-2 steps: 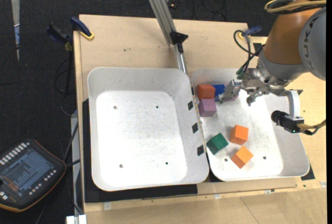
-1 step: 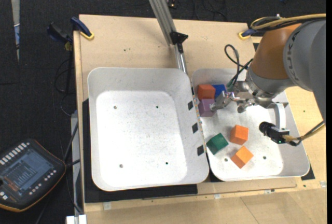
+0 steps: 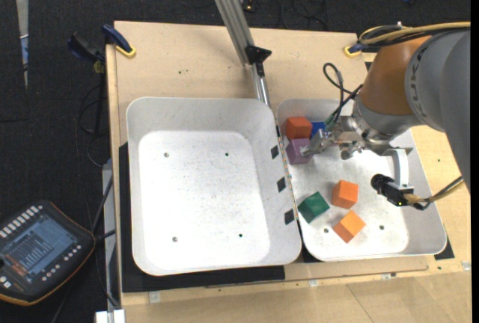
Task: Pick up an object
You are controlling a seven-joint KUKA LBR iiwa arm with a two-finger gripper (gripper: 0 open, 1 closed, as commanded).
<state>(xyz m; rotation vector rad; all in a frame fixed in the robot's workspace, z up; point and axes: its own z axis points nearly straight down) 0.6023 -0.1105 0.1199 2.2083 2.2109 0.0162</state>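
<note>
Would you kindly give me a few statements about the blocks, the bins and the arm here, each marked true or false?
1. All the blocks lie in the right bin. True.
2. The green block sits in the left bin. False: it lies in the right bin, near the divide.
3. Two orange blocks lie close together. True.
4. The gripper hovers over the left bin. False: it is over the right bin, beside the purple block.

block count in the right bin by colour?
Orange blocks: 3: one at the bin's far left, one mid-bin, one nearer the front
Purple block: 1
Green block: 1
Blue block: 1, partly hidden behind the gripper
Total: 6, all in the right white bin
</note>
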